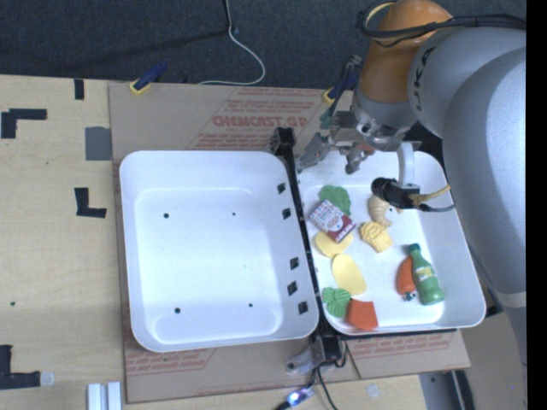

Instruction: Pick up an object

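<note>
My gripper (pixel 333 157) hangs over the far left corner of the right bin (pixel 457 314), above the toys, open with nothing between its fingers. Just in front of it lie a green leafy toy (pixel 335 198) and a red and white packet (pixel 332 219). Further along sit a tan croissant-like piece (pixel 380 210), a yellow corn piece (pixel 376 237), two flat yellow pieces (pixel 346 272), a green bottle (pixel 426 277), an orange carrot (pixel 404 278), another green piece (pixel 336 301) and an orange-red block (pixel 362 314).
The left bin (pixel 205 254) adjoins the right one along a black clipped divider (pixel 295 229). Both rest on a cardboard sheet (pixel 197 122). A cable (pixel 244 45) trails at the back. The arm's large grey body (pixel 487 118) overhangs the right side.
</note>
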Robot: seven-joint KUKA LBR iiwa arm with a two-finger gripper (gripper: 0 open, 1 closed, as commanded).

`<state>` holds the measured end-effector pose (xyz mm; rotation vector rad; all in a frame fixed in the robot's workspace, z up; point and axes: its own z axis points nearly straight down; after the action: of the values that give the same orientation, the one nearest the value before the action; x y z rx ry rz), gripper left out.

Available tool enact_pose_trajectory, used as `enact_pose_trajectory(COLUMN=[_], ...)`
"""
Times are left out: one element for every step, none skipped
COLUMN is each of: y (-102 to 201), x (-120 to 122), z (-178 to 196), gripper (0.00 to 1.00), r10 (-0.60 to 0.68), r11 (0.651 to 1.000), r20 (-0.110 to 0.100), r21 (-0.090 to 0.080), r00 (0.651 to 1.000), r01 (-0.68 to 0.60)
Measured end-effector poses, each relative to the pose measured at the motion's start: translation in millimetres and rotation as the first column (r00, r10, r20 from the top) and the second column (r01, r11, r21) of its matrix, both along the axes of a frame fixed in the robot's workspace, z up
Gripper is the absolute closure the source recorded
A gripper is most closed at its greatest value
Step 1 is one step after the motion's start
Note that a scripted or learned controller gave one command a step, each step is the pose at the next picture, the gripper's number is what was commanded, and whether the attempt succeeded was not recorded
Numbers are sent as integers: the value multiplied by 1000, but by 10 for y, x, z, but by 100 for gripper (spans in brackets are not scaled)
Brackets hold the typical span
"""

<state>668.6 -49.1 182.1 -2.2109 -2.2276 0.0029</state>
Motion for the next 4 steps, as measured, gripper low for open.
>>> enact_pose_trajectory(y=[1039, 1112, 1943, 1899], x=[-245, -338, -810, -785], z=[51, 2383, 1764, 1889], gripper=[0, 0, 0, 100], r10=[2, -4, 3, -2], r11=[1000, 1000, 1000, 1000], r20=[0, 20, -4, 0], r21=[1, 1, 0, -2], r00=[1000, 1000, 1000, 1000], r01=[-2, 4, -3, 2])
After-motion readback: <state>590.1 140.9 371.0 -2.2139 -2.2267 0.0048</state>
